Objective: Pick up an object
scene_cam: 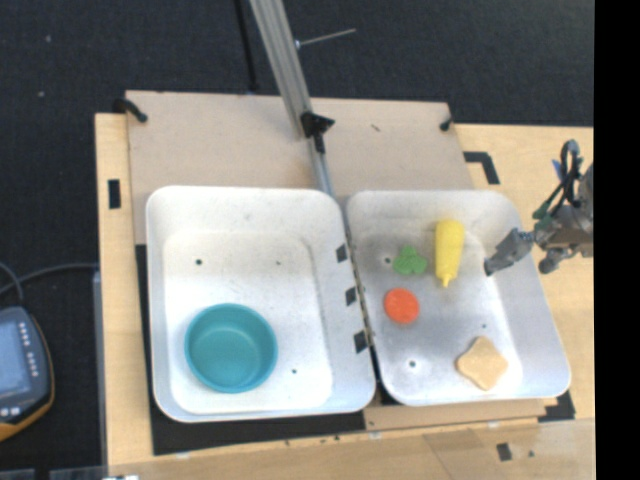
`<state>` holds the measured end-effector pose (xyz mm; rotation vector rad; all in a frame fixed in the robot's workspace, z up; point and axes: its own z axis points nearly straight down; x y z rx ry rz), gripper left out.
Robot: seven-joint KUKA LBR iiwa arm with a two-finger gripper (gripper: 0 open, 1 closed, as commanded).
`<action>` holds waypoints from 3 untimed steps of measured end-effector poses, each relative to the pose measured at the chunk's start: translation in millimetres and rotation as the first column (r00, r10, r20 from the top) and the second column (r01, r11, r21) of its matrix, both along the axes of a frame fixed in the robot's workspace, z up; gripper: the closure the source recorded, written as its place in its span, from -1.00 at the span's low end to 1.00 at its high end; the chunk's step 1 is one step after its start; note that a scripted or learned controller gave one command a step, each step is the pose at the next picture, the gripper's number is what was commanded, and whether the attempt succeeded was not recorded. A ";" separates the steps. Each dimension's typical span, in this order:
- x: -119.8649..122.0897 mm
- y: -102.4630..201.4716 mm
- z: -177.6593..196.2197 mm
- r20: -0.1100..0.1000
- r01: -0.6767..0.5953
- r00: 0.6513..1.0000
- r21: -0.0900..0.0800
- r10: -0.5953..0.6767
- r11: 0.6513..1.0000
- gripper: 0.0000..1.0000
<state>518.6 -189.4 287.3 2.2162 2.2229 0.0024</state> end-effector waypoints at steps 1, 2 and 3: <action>0.0 0.0 0.0 0.000 0.001 1.000 0.000 -0.001 1.000 -1.00; 0.4 -1.3 -41.8 -0.005 0.004 1.000 -0.001 -0.004 1.000 -1.00; 7.5 -4.0 -86.5 -0.005 0.004 1.000 0.000 -0.004 1.000 -1.00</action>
